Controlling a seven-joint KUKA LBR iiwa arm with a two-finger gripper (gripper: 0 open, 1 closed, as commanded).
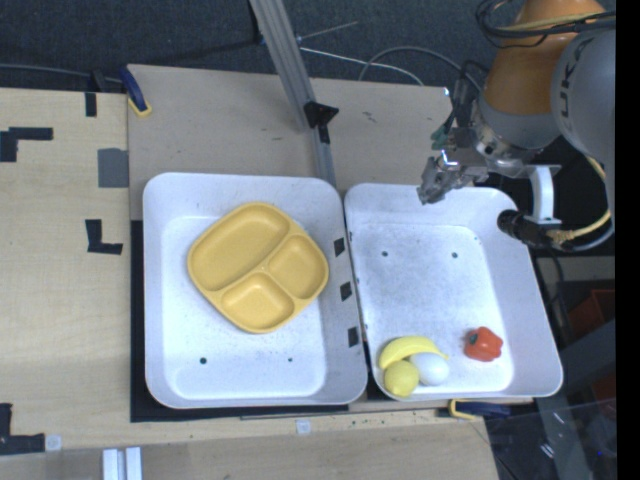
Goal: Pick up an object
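tan counter (60,298) carried two white bins (160,268); hand (436,186) hung over the right bin's far rim, grip unreadable.

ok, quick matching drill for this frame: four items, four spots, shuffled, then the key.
Items:
1. yellow divided tray
2. red object
3. banana
4. gripper

Spots:
A. right bin, near right corner
B. over far edge of right bin
C. left bin
D. right bin, near left corner, beside a white egg-like piece

Pairs: 1-C, 2-A, 3-D, 4-B
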